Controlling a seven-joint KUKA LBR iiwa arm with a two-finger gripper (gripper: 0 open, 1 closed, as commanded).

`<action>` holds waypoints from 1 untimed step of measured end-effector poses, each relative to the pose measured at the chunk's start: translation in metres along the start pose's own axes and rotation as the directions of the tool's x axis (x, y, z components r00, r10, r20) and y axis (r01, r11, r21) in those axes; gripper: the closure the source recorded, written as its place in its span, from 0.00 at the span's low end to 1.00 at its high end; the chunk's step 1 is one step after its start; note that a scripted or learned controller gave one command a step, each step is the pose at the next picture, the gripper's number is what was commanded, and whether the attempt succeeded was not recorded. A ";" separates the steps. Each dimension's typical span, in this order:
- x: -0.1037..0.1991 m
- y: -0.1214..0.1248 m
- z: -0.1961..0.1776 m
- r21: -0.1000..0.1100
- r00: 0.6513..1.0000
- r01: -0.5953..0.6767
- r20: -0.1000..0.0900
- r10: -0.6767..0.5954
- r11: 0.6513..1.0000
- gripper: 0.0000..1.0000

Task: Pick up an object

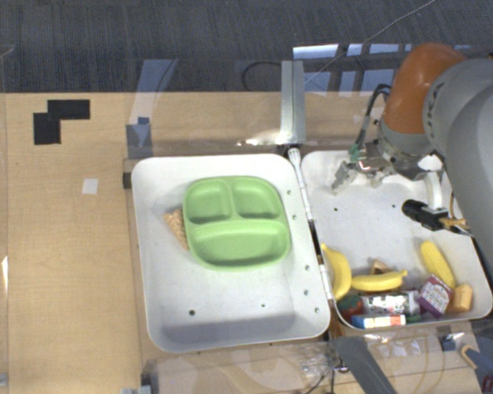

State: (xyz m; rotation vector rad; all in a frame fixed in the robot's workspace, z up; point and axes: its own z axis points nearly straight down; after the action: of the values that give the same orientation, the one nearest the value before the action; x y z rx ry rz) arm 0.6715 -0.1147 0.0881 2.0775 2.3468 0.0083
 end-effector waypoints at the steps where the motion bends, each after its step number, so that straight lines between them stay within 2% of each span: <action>1: -0.013 -0.033 -0.027 0.002 1.000 -0.011 0.000 0.011 1.000 0.00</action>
State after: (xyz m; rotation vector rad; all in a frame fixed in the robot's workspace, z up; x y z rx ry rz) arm 0.6402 -0.1312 0.1149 2.0907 2.3367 0.0063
